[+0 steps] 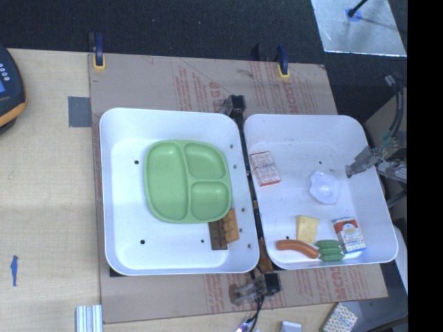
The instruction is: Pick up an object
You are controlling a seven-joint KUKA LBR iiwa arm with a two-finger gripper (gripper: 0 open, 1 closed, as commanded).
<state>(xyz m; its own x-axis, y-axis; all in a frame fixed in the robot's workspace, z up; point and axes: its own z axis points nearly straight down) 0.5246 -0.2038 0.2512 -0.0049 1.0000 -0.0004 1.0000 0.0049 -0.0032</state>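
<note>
two white bins on bench; gripper (354,166) at 3 o'clock edge of right bin (291,126), nothing seen in it.

left bin (118,185): green divided plate (187,180) at centre, brown waffle piece (223,230) touching its 5 o'clock edge. right bin: red/white packet (264,168) at 9 o'clock, clear cup (324,187) near centre, yellow cheese wedge (306,227) at 6 o'clock w/ hot dog (298,248) just below, green veg (330,250) beside it, small red carton (349,236) at 5 o'clock. gripper just over rim, apart from cup; finger opening: cannot tell.
</note>
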